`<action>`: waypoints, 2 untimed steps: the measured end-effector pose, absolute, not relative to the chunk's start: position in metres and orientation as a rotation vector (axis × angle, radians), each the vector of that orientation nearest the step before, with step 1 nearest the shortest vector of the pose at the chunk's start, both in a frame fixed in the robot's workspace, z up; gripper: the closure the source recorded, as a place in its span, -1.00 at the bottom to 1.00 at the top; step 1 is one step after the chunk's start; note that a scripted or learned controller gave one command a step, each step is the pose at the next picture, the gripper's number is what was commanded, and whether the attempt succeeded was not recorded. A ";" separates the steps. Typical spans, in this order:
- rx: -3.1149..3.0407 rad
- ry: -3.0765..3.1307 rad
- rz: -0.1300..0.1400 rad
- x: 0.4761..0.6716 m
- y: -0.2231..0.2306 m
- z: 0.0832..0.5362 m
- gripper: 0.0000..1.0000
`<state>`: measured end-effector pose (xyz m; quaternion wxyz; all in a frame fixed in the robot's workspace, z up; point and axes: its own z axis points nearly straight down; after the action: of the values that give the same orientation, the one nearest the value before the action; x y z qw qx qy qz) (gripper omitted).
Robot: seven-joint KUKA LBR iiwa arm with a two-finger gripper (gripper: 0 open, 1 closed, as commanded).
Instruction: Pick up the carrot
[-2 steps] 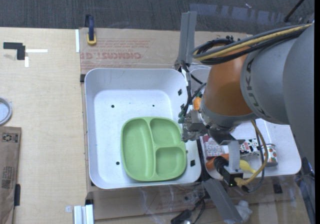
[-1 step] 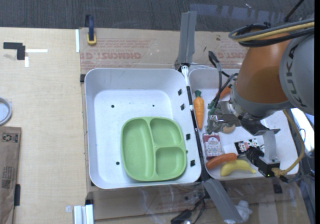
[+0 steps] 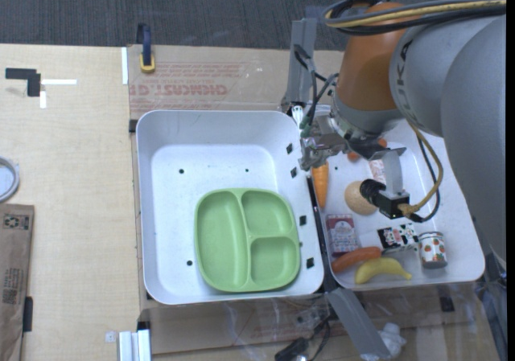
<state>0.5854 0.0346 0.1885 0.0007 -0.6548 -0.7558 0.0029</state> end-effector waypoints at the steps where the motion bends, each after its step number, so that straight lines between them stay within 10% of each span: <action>1: -1.899 -2.501 0.007 0.659 -0.037 0.198 1.00; 2: -1.484 -2.765 0.005 0.579 0.012 0.189 1.00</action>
<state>0.5793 0.0121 0.1894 0.0018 -0.4728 -0.8812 0.0015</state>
